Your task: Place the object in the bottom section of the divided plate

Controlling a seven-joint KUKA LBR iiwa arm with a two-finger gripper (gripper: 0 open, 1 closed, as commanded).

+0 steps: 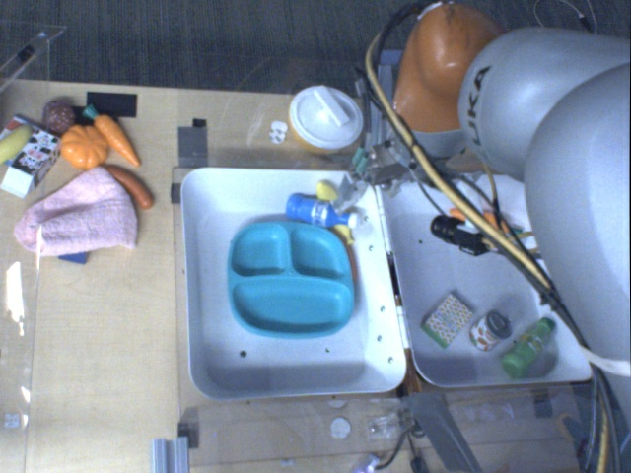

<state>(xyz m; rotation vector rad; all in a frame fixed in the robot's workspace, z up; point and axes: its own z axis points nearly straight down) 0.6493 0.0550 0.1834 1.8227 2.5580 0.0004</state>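
Gripper (353, 187) hung above blue bottle (314, 209) beside divided plate (292, 278), frame centre; finger state could not be told.

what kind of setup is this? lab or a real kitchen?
Most likely a robotics lab bench, not a kitchen. A grey KUKA arm reaches over two shallow white bins, one holding a blue divided plate, and toy food such as a carrot lies on the bench.
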